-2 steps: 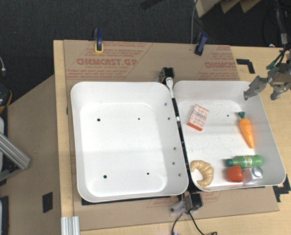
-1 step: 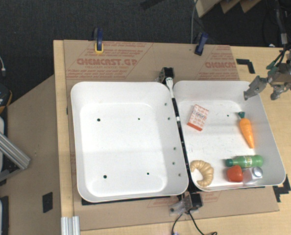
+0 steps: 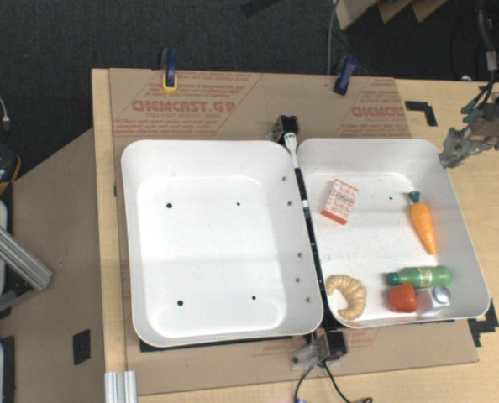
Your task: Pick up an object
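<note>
- Claw (image 3: 453, 151) sits at the far right edge of the view, just past the right bin's (image 3: 375, 151) back-right corner, over the bench (image 3: 233, 99).
- Claw state: cannot tell, too small and blurred.
- Nothing visible in its grip.
- Carrot (image 3: 422, 226): nearest item, just below the claw and slightly left, lying by the bin's right wall, green tip toward the claw.
- Small red-and-white packet (image 3: 340, 201): left of the claw and a bit lower, near the divide between the bins.
- Green bottle (image 3: 419, 276): well below the claw, lying on its side near the front wall.
- Red tomato-like item (image 3: 403, 298): touching the bottle on the side away from the claw.
- Croissant (image 3: 348, 295): below and far left of the claw, at the bin's front-left corner.
- Left bin (image 3: 149, 225): well left of the claw.
</note>
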`<act>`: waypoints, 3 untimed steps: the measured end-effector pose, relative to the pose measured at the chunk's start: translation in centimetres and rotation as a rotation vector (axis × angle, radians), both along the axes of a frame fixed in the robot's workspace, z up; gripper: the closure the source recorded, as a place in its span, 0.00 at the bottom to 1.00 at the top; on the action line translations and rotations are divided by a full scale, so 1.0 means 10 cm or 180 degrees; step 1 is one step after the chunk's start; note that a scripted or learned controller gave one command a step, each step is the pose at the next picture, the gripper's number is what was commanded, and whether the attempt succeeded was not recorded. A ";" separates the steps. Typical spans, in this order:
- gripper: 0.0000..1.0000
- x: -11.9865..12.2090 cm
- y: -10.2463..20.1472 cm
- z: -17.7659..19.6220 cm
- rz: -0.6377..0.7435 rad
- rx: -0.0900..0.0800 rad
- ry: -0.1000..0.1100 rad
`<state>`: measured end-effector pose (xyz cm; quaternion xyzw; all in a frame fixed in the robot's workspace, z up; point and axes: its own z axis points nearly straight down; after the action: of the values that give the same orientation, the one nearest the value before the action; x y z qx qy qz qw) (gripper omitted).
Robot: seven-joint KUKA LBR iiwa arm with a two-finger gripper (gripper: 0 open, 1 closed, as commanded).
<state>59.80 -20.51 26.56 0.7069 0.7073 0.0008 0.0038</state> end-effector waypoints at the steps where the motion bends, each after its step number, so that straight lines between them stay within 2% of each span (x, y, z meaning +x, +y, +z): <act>1: 0.00 0.00 0.00 -0.01 0.0000 0.0000 0.0005; 3: 0.00 0.00 0.00 -0.01 0.0000 0.0001 0.0005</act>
<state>59.78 -20.51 26.49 0.7069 0.7073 0.0003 0.0032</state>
